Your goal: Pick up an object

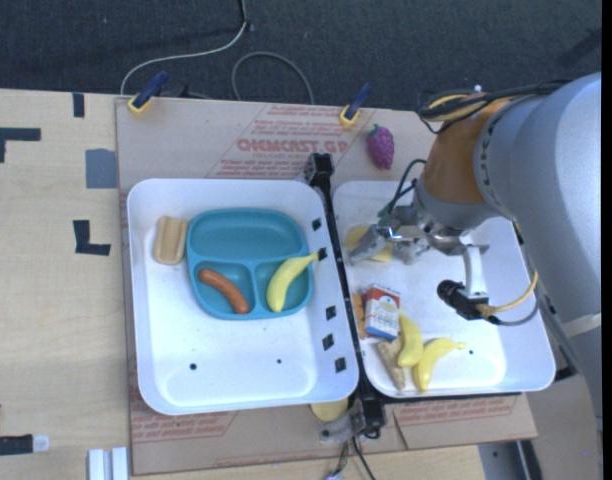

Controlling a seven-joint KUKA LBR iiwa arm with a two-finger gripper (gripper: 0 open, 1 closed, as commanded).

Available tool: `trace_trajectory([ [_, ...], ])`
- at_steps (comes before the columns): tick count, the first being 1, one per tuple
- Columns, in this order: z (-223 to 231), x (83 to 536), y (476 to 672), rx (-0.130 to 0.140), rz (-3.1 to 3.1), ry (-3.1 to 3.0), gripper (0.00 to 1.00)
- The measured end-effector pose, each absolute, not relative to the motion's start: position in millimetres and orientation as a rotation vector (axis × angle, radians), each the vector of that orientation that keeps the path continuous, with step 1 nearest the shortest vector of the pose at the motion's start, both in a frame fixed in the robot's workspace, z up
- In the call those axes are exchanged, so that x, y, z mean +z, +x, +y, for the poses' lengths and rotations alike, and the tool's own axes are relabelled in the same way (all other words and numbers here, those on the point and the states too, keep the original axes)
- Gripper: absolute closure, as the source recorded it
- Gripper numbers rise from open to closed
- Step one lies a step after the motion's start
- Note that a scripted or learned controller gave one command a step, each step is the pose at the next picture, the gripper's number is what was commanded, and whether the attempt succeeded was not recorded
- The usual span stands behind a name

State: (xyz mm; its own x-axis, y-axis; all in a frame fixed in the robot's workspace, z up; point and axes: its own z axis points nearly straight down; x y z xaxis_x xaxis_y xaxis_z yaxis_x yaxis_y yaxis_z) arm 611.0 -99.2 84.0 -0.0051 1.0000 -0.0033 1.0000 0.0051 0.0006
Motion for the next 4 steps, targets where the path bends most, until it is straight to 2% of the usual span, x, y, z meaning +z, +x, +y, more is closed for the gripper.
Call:
trace_trajectory([
  [1,-93,109,639.9,0.002,2.223,2.218,0.0],
  [2,-97,84,642.7,-0.003,2.223,2.22,0.0],
  [3,-95,85,661.6,-0.001,2.223,2.218,0.0],
  [4,-101,86,650.3,0.002,2.221,2.218,0.0],
])
